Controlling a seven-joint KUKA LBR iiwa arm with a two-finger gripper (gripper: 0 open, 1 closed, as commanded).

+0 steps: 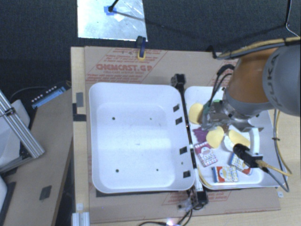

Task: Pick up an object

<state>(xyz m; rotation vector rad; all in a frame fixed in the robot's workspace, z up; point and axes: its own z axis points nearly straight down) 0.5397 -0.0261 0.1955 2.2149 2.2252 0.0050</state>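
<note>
Several small objects are lying clustered in the right bin (268, 185): yellow pieces (216, 136), small packets (225, 174). End effector (210, 118) is hanging low over them, evidently positioning for a pick; its state cannot be determined. Left bin (136, 91) is sitting beside.

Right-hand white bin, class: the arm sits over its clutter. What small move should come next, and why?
Probably a short straight descent. The pincer hangs low in the right-hand shallow white bin, above the round yellow pieces and the purple flat item. Nothing shows between its fingers, so no grasp is visible yet. The left-hand shallow white bin lies away from the arm.
</note>
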